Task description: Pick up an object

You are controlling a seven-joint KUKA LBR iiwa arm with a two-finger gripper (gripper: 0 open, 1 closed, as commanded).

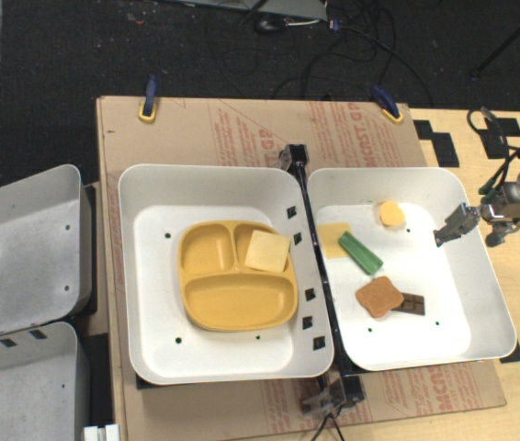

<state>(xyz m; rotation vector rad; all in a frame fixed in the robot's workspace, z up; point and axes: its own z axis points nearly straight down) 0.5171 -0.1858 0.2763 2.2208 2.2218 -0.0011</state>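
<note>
I have the gripper (474, 225) at the right bin's (480, 333) right rim, fingers spread, holding nothing. This is the approach step. The yellow round piece (391, 213) lies nearest, leftward inside that bin; next I must descend over it.

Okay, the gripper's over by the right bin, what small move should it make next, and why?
Probably slide left toward the round yellow piece. The gripper sits at the right bin's right edge with nothing between its fingers, and that piece lies nearest, apart from the other items.
</note>
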